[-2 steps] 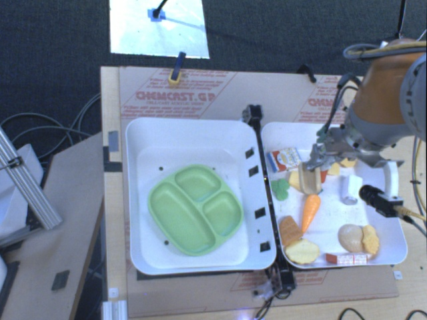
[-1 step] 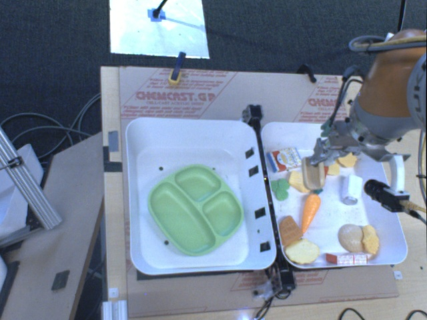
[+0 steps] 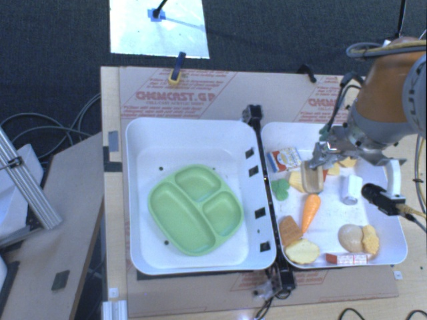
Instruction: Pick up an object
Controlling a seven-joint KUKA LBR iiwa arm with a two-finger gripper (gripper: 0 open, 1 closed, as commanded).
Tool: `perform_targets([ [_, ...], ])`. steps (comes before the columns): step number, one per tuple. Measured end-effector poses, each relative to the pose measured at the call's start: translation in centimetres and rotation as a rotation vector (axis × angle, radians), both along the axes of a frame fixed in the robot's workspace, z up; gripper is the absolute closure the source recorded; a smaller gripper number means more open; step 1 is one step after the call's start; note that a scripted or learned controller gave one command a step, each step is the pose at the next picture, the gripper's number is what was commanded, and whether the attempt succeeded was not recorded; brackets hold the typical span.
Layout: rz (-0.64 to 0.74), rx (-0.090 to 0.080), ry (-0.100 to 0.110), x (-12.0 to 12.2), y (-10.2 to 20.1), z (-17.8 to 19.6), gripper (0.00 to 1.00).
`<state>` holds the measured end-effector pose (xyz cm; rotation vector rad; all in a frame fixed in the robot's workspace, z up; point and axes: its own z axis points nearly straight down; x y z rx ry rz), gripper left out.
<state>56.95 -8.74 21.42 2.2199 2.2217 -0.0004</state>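
Plate (image 3: 194, 209) in left bin (image 3: 193, 133); carrot (image 3: 310, 211) in right bin (image 3: 387, 247).

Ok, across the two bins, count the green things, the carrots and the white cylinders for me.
Green things: 2, the divided tray and a small piece
Carrot: 1
White cylinder: 1
Total: 4

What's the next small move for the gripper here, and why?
Probably a short straight descent. The gripper hangs in the right bin, just above the top end of the carrot, with nothing visibly between its fingers. The yellow piece and the green piece crowd its left, so a sideways shift looks riskier.
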Motion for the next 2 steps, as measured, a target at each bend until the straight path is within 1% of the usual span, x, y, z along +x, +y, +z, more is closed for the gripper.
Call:
perform_targets([
  [1,0.004,0.001,-0.001,0.4,0.6,0.1,1.00],
  [2,0.004,0.001,-0.003,0.2,0.4,2.1,1.00],
])
